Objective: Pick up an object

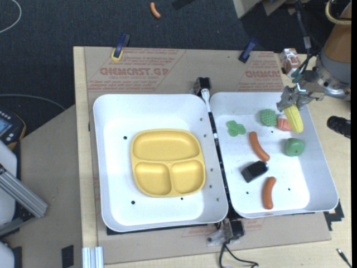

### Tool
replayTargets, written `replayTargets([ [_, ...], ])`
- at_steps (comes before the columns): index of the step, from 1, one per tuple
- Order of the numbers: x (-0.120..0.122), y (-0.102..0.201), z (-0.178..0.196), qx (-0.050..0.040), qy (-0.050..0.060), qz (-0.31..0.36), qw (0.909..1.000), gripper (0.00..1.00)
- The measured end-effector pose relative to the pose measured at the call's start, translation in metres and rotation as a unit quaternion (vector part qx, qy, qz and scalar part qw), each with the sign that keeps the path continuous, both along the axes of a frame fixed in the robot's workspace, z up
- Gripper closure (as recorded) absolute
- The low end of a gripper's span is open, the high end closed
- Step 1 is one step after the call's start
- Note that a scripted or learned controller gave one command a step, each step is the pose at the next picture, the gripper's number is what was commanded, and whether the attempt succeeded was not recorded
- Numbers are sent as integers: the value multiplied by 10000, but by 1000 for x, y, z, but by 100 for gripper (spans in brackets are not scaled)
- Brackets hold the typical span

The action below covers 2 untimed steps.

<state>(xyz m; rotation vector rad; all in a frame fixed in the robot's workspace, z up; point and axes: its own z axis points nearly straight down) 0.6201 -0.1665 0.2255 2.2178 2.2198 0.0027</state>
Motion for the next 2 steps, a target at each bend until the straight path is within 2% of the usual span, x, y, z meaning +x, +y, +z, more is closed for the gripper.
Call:
replayTargets([
  [2,-34,110,17,24,30,27,10000,100],
])
